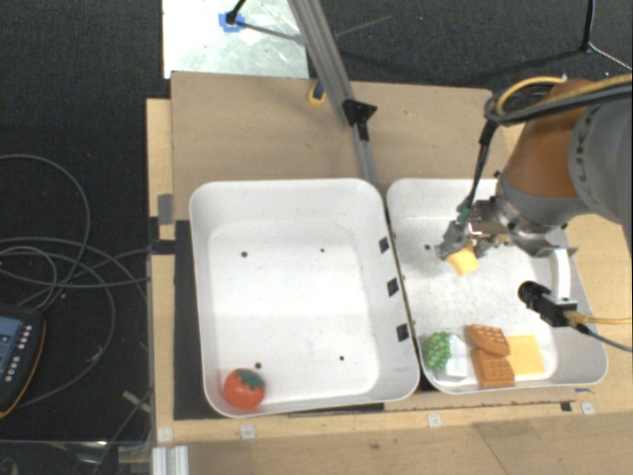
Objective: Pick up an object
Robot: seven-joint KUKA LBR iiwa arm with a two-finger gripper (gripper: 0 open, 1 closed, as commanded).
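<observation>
Seemingly the gripper (463,250) pinches a yellow block (463,261) by its top edge, above the right bin's (415,206) far half; so shallow a hold may slip; the block would drop back.

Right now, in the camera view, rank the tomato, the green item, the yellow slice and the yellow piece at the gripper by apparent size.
1. Tomato, left bin.
2. Yellow slice, right bin; close to the tomato, so that order is unsure.
3. Green item and the yellow piece at the gripper: too alike to rank.
</observation>
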